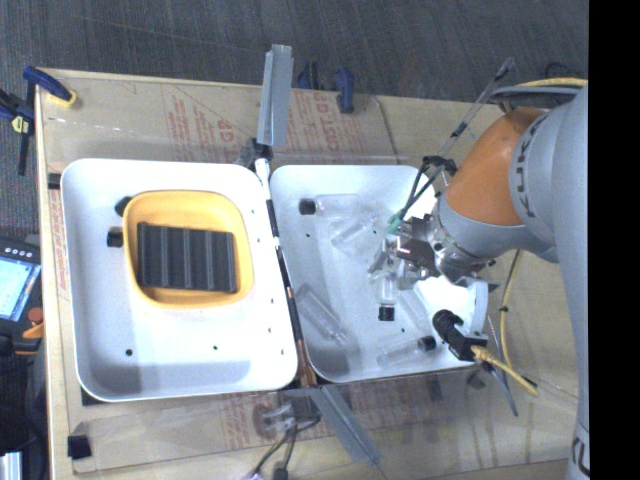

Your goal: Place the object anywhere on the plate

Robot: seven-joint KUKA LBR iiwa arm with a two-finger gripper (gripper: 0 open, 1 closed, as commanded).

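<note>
Now over the right bin (pixel 330 193), end effector (pixel 392 268) low among clear plastic vials (pixel 352 230), one small black-capped piece (pixel 386 313) just below it. Grip state impossible to tell amid the clutter. Over in the left bin (pixel 90 268), yellow plate (pixel 185 208) carrying a dark ridged block (pixel 187 256). Wooden tabletop (pixel 180 103) beneath both.

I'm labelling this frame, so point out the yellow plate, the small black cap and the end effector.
Yellow rectangular plate (pixel 187 204): camera view, upper rim.
Small black cap (pixel 307 207): camera view, its top.
End effector (pixel 385 284): camera view, midway between its fingertips.
</note>
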